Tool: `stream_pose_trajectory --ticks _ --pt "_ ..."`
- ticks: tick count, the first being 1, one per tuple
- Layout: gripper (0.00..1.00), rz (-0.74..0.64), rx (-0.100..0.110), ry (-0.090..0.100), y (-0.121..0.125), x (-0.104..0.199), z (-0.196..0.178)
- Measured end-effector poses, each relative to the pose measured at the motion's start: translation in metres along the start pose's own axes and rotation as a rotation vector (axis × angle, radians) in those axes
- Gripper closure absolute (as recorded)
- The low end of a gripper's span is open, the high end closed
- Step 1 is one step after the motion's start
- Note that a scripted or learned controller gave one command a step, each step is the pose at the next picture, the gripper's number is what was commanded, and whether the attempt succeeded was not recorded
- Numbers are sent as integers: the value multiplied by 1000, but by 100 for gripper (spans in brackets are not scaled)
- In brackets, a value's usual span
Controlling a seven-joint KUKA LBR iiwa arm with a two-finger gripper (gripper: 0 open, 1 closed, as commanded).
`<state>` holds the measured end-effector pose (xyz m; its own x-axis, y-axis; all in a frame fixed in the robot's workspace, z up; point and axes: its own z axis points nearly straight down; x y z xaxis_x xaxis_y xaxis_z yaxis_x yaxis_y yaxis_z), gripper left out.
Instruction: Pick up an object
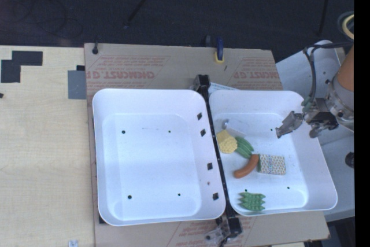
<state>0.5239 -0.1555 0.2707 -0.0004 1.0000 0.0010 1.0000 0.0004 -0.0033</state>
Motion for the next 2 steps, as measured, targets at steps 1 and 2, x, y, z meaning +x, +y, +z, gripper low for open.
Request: stream_pose_trajectory --ticks 1,2 --pt "0 -3 -7 -6 26 44 185" --pt "100 8 1 0 24 42 170"
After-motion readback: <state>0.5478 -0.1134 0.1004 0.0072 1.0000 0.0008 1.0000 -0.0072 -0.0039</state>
